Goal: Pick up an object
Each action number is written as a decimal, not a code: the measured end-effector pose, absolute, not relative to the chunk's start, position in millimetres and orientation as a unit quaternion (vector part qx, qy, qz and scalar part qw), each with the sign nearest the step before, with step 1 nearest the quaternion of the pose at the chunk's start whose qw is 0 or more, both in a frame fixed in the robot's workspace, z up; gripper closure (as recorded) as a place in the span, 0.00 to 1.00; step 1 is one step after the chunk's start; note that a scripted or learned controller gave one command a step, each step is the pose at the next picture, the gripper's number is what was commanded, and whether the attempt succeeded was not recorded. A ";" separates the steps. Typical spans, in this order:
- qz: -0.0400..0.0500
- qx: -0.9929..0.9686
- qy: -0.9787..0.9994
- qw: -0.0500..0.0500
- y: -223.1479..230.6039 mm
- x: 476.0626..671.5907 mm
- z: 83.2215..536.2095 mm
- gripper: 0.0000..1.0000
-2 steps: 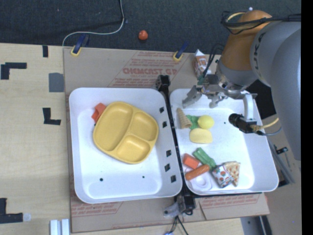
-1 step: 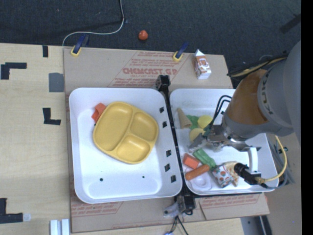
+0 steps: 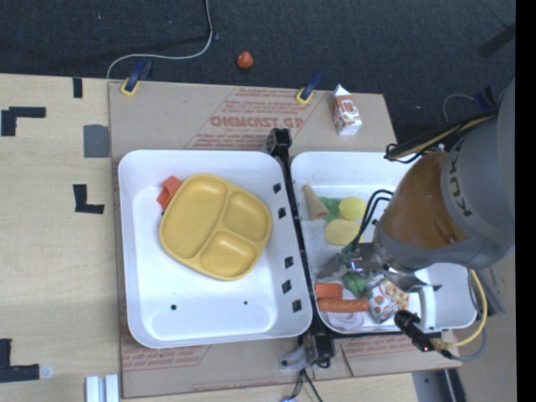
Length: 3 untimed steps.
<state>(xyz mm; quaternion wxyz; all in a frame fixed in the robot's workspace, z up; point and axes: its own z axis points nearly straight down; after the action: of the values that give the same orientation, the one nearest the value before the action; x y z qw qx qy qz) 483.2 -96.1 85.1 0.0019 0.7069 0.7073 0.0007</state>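
Reaching in from the right, the arm (image 3: 435, 208) hangs its pincer (image 3: 362, 262) low over the right bin (image 3: 456, 308), right above the toy food: carrot (image 3: 343, 305), green piece (image 3: 356, 285), yellow lemons (image 3: 342, 231). Whether the pincer is wide or narrow I cannot tell. The pieces lie so close together that, I'd guess, it could nudge them apart and catch nothing.

Yellow tray (image 3: 216, 227) in white left bin (image 3: 142, 224); orange carrot (image 3: 342, 305), yellow lemon (image 3: 353, 208).
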 end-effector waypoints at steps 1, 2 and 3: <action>0.001 0.706 0.708 -0.001 -99.0 484.4 85.4 0.00; 0.000 0.707 0.707 -0.002 -106.9 498.7 85.2 0.00; 0.001 0.707 0.708 0.000 -107.2 499.6 96.1 1.00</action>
<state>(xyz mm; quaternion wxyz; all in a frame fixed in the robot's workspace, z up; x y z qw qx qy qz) 499.6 -107.2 96.1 0.0004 0.7067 0.7075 0.0007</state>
